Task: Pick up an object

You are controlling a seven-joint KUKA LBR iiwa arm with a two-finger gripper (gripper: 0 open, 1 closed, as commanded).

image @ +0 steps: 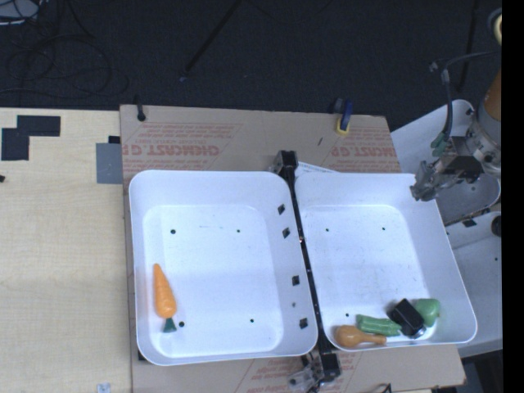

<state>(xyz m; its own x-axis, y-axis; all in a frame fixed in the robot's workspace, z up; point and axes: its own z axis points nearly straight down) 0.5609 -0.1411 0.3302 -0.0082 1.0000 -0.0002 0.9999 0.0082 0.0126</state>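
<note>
At the far left we see bare wooden bench [57,244] with a few dark patches stuck to it, and beside it the cardboard sheet [246,142] that underlies both bins, likely there to keep them from sliding.

The left bin [147,188] comes next. A toy carrot [164,293] lies alone near its left wall, towards the near corner, orange body pointing away from us and green stub towards us. With open floor all around, we judge it an easy candidate for the pick.

A black clamp strip [296,244] joins the two bins along their shared edge.

In the right bin [442,219] the things crowd into the near right corner: an orange pear-like piece [357,336], a green pod [378,326], a black block [407,317] and a rounded green piece [427,309], touching or overlapping one another. Packed against the wall like that, we expect them to be harder to grip singly.

Furthest right, the pincer [427,182] hangs over the far right rim of that bin, well apart from every object. We cannot tell how it is set; nothing is seen in it. The pick has not begun.
</note>
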